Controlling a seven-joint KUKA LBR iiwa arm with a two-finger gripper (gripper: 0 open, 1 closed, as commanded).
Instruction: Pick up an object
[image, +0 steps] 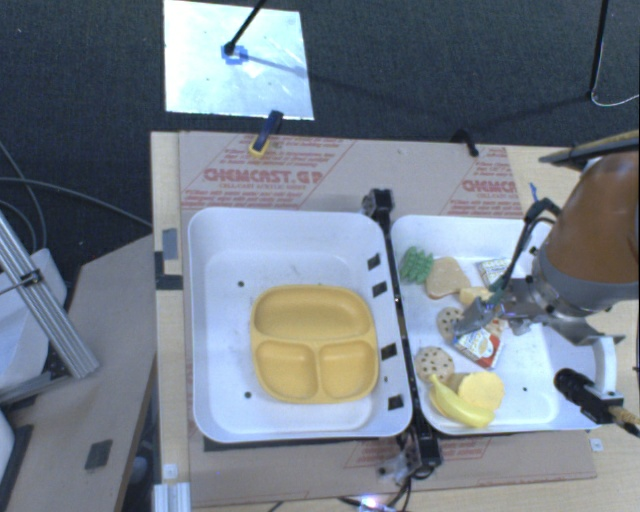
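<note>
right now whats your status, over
Gripper low in right bin, over red-and-white packet; nothing seen held. Cookies, banana, green toy crowd close. Yellow tray in left bin.

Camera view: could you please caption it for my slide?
Gripper lowered among toy foods in the right bin; yellow divided plate in the left bin.

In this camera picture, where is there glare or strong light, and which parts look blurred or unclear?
In the camera view, the shiny sheet at the top glares nearly white. The two white bins are bright, their walls almost without detail. The yellow tray is evenly lit and fairly sharp. The arm at the right is soft and blurred, and the gripper over the small items is hard to read.
</note>
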